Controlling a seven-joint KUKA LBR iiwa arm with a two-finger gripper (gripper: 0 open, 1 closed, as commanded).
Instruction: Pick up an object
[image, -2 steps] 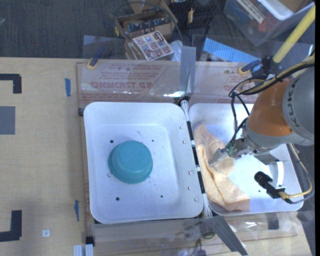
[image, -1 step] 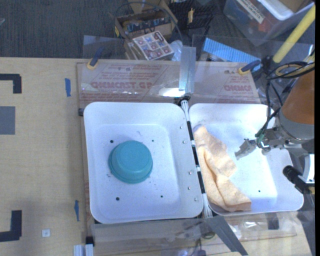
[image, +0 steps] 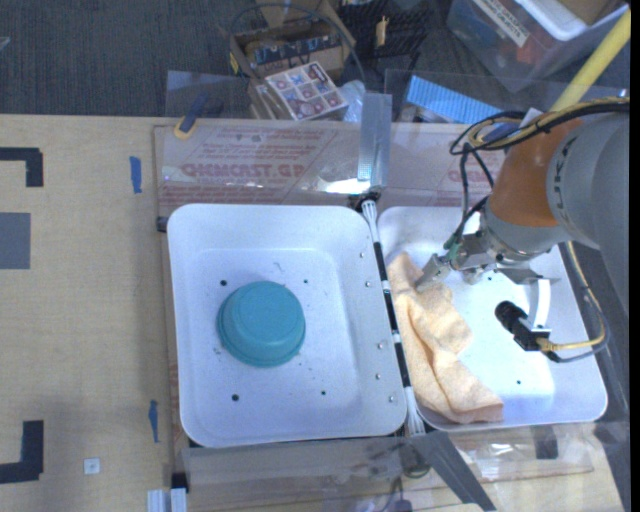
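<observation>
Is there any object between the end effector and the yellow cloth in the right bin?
Nothing visible stands between them. The end effector is low over the upper end of the crumpled pale yellow cloth, which lies along the left wall of the right shallow white bin. The teal round bowl sits apart in the left bin.

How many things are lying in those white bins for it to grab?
2. A teal bowl sits upside down in the left bin. A yellow cloth lies along the right bin's left side. The cloth could hide something.
</observation>
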